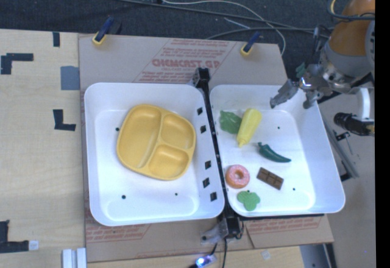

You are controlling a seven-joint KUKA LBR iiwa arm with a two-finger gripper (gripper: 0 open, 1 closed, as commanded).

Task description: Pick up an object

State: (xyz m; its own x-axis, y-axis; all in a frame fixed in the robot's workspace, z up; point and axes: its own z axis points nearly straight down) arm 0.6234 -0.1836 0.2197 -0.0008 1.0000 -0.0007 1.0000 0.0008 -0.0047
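- The gripper (297,95) hangs over the far right corner of the right bin (323,166), at the end of the grey arm (347,47) that comes in from the right; its two fingers (281,95) are spread apart with only white bin floor showing between them; it has hold of nothing.
- The right bin holds six small things, all lying loose on its floor and clear of the gripper; any of them could be the object to pick up.
- A yellow corn cob (248,126) lies tilted in the far left part of that bin; a green leafy piece (230,121) lies just beside it on the left, touching or nearly touching.
- A dark green chilli pepper (273,153) lies near the middle of the bin, just right of the near end of the corn cob.
- A pink-frosted doughnut (237,176) sits nearer, towards the left wall; a brown chocolate bar (270,178) lies to its right, apart from it.
- A small green broccoli-like piece (248,200) rests nearest of all, just below the doughnut.
- The left bin (100,157) carries a yellow divided plate (156,141), lying flat around its middle; its compartments show nothing in them.
- Both bins rest side by side on a sheet of cardboard (183,59); two yellow-handled clamps (102,31) grip its far edge.
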